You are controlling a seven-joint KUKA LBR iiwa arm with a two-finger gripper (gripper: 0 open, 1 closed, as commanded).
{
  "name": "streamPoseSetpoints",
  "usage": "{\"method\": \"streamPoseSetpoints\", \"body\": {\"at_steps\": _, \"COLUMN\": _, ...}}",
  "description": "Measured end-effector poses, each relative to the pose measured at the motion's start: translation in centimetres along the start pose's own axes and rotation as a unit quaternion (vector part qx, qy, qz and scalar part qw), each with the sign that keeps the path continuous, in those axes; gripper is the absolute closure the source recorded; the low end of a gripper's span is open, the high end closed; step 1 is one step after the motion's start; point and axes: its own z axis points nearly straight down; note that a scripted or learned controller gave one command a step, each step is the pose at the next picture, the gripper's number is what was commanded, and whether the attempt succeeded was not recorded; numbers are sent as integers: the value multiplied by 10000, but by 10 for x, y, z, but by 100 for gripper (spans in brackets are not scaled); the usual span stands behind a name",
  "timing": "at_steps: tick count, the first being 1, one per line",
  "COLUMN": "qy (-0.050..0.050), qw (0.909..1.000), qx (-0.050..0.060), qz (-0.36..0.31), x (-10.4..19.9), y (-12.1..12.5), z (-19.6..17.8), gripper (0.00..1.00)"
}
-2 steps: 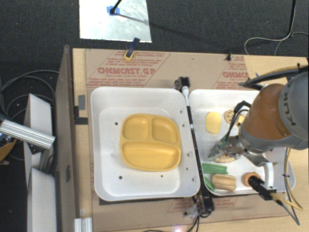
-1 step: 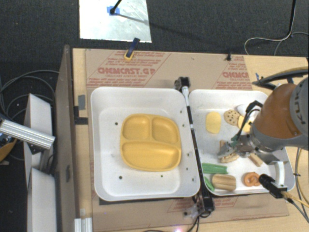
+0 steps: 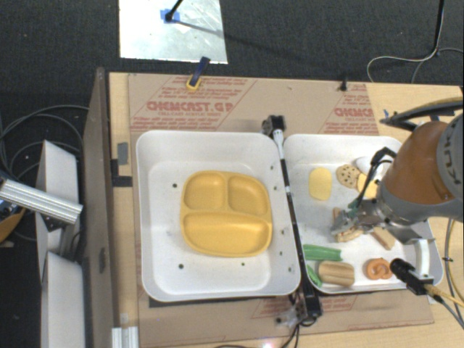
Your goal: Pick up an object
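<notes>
Fingers of the gripper (image 3: 350, 227) low in the right bin (image 3: 326, 145), open or closed I cannot tell
Next: squeeze something, then lift

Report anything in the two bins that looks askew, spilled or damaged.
Nothing stands out. The yellow divided plate lies flat in the left bin. The right bin holds loose toy foods: a yellow piece, a cookie, a green pod and a bread roll. The hand sits low among them.
</notes>
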Motion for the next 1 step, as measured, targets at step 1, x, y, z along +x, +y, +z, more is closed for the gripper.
{"method": "streamPoseSetpoints", "body": {"at_steps": 1, "qy": 5, "qw": 10000, "qx": -50, "qz": -60, "x": 77, "y": 56, "z": -95, "gripper": 100}}
